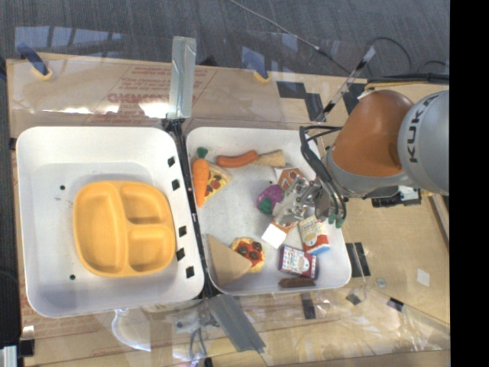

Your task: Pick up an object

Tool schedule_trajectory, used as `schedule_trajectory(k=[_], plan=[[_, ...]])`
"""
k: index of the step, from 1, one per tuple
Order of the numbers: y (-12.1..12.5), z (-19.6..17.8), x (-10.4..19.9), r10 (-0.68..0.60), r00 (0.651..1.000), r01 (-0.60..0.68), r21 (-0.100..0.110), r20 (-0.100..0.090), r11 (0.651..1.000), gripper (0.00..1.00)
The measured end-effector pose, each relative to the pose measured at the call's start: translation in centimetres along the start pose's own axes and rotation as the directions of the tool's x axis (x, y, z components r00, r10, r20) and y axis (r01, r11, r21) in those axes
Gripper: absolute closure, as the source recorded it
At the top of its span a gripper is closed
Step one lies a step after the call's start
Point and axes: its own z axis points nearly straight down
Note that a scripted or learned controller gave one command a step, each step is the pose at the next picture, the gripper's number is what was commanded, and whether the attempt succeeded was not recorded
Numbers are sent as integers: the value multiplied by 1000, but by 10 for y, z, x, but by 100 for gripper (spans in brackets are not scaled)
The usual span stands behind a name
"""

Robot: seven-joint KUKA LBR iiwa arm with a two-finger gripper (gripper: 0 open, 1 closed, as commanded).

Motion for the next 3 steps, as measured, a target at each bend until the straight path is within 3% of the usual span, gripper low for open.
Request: schedule_trajectory(k=[1, 2, 3], plan=[[67, -106, -26, 28, 1000, -28, 1, 4, 1000, 100], [62, -154, -72, 141, 990, -141, 3, 0, 990, 100], [24, -104, -82, -142, 990, 142, 2, -9, 990, 100]])
